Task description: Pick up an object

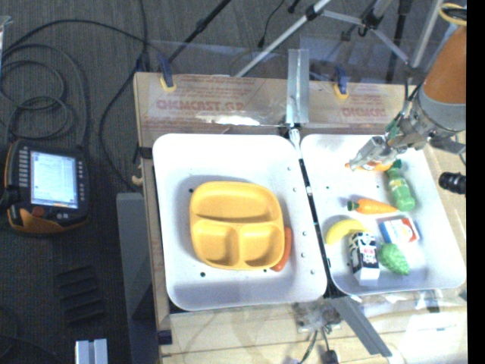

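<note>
In the camera view, the grey arm comes in from the right and its pincer (377,155) hovers over the far part of the right shallow white bin (333,152); I cannot tell its state. The candidates lie nearer in that bin: a green plastic bottle (400,189), an orange carrot (371,205), a yellow banana (342,229) and a green leafy toy (394,257). The step seems to be the approach. Next, the pincer must descend onto one object, probably the bottle, which is closest.
</note>
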Motion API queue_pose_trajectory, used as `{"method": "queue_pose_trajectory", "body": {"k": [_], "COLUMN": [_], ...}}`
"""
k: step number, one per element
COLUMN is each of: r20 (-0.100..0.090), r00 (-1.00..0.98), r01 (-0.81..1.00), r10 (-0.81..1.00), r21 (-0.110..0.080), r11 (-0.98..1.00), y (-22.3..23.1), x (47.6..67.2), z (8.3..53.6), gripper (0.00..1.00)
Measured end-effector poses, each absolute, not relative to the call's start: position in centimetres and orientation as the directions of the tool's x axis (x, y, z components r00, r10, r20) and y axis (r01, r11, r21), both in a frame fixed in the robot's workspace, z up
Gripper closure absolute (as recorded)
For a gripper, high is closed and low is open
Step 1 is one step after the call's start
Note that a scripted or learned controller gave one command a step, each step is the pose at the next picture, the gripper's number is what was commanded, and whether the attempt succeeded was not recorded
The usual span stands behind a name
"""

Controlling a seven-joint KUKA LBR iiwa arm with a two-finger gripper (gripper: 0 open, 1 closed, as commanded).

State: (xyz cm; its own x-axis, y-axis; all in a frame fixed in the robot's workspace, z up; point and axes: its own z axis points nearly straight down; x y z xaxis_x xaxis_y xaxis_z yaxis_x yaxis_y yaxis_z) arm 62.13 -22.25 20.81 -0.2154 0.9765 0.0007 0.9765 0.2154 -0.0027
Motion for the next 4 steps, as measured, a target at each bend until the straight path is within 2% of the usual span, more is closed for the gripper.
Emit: {"method": "queue_pose_trajectory", "body": {"k": [1, 2, 3, 4], "r20": [-0.001, -0.001, 0.001, -0.001], "r00": [-0.248, -0.290, -0.250, -0.351], "r01": [0.969, 0.957, 0.968, 0.936], "r10": [0.969, 0.957, 0.968, 0.936], "r21": [-0.005, -0.004, -0.002, -0.004], "r11": [0.248, 0.290, 0.250, 0.351], "y": [-22.4, -18.9, -19.4, -21.1], "x": [59.9, 62.0, 63.1, 60.0], "z": [20.5, 19.6, 20.8, 21.0], "gripper": [1.00, 1.00, 1.00, 1.00]}}
